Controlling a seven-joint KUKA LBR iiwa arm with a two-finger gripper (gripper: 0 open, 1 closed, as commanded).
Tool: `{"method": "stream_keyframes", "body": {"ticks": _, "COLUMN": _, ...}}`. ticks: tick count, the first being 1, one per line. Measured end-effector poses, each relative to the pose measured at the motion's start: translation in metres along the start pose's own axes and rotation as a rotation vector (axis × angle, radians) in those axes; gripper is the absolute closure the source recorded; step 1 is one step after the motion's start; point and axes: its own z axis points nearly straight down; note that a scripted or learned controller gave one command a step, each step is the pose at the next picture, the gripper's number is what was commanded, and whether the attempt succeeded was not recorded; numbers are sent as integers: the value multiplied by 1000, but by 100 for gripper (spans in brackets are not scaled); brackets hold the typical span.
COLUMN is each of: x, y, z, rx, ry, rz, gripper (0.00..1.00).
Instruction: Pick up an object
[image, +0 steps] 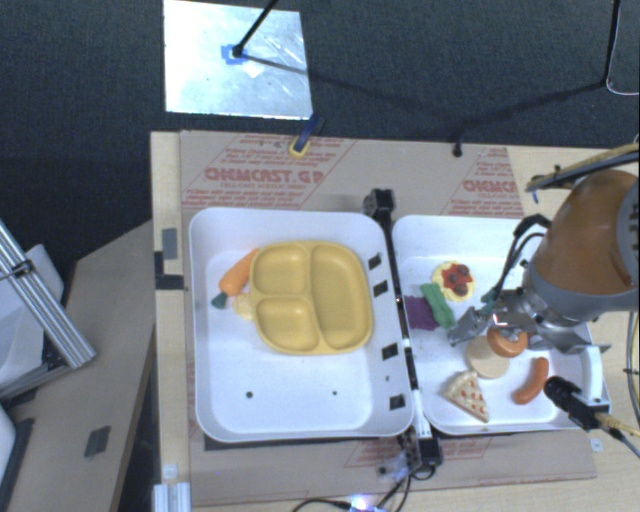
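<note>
In the right-hand shallow white bin (560, 425), nearest the camera, lie a small wedge-shaped toy pizza slice (468, 394) and, to its right, an orange-red toy sausage (531, 380). Just beyond them sits a pale round disc-shaped toy (488, 362), and touching its far edge a small orange-and-red round toy (507, 342), directly under the claw (497, 325); whether the claw's jaws stand apart or together cannot be told, nor whether anything sits between them. That round toy looks the likeliest target. By its looks it is light, hard moulded plastic, smooth and likely to slip or roll, so taking it across its widest part seems safest. Farther back are a purple lump-shaped toy (421, 313), a green stick-shaped toy (437, 303) and a yellow round toy with red topping (453, 280). In the left white bin (215, 300) rest a yellow three-compartment plastic tray (305, 297) and an orange toy carrot (236, 273).
</note>
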Motion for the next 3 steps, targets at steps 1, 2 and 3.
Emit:
{"method": "stream_keyframes", "body": {"ticks": 1, "x": -3, "y": 2, "z": 58, "rx": -9, "ry": -1, "rz": -1, "gripper": 0}}
{"method": "stream_keyframes", "body": {"ticks": 2, "x": -6, "y": 8, "z": 60, "rx": -29, "ry": -9, "rz": 0, "gripper": 0}}
{"method": "stream_keyframes", "body": {"ticks": 3, "x": -8, "y": 9, "z": 48, "rx": -35, "ry": -15, "rz": 2, "gripper": 100}}
